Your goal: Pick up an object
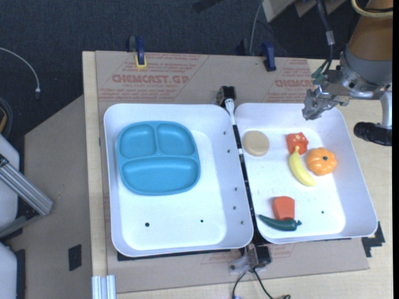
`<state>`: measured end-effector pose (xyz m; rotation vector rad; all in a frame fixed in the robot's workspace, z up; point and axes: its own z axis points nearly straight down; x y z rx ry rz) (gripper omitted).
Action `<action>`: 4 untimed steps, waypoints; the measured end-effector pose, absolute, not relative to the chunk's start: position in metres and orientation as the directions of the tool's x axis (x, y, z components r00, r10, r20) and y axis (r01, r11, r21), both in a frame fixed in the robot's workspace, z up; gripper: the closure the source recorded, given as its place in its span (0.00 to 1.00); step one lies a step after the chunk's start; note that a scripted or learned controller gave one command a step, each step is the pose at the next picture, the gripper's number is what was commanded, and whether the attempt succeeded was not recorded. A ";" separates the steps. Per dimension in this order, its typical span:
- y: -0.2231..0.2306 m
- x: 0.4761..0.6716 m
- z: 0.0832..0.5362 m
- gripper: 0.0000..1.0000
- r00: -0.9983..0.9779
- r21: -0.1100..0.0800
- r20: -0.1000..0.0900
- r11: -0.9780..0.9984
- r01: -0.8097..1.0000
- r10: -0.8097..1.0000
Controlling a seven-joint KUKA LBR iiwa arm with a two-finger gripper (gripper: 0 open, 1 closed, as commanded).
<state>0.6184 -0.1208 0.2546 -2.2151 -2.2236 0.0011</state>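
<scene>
Seen from above at a slant, a wooden bench (187, 73) carries two shallow white bins side by side. The left bin (174, 229) holds a light blue divided plate (159, 157) with three compartments, lying flat in the bin's upper left part. The right bin (349, 210) holds six small things, loosely grouped in its middle. A grey robot arm (371, 55) with an orange band reaches in from the upper right corner. Its gripper (312, 111) hangs over the far right part of the right bin, near the rim, above and just to the right of the red item; whether its fingers are open or closed cannot be told, and nothing can be seen between them.

Within the right bin, going by size: an orange pumpkin-shaped toy (322, 161) sits toward the right, touching a yellow banana (300, 169) that lies tilted just to its left. A round beige disc (255, 143) rests at the upper left, near the divide between the bins. A dark green pepper (280, 223) lies along the near edge, touching an orange-red block (283, 207) directly above it. A small red item (297, 142) sits just above the banana's upper end.

Two blue clamps (139, 48) grip the bench's far edge.
</scene>
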 end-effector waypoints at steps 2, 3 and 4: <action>-0.008 0.596 0.243 1.00 -0.006 -0.004 0.003 0.006 1.000 1.000; 0.037 0.579 0.230 1.00 -0.005 -0.004 0.002 0.005 1.000 1.000; 0.087 0.559 0.218 1.00 -0.005 -0.004 0.002 0.005 1.000 1.000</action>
